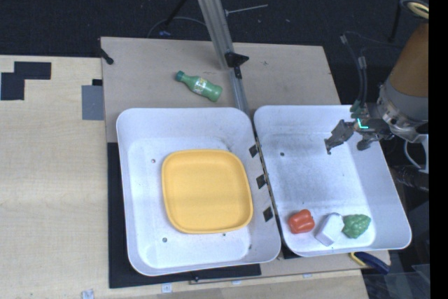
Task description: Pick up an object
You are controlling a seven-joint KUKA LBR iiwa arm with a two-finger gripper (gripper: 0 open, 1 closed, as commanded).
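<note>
Two white bins sit side by side on the bench, touching along their inner edges. Left bin (133,150): one yellow plate (206,190) lies flat near its middle. Right bin (308,164): three objects are grouped along the near edge toward the near right corner, namely a red pepper (302,221), a white block (328,229) just beside it, and a green leafy item (356,225) just beside the block at the right; block and green item appear to touch. A green bottle (199,85) lies on its side on the bench beyond the far edge of the left bin, near a slanted metal post (217,14). Arm (409,80) enters from the right, over the far right corner of the right bin. Gripper (347,137) hangs above the far right part of that bin, well apart from the three objects. Its two dark fingers (337,136) stand spread apart with nothing between them. Whether the fingertips touch the bin floor cannot be determined.
</note>
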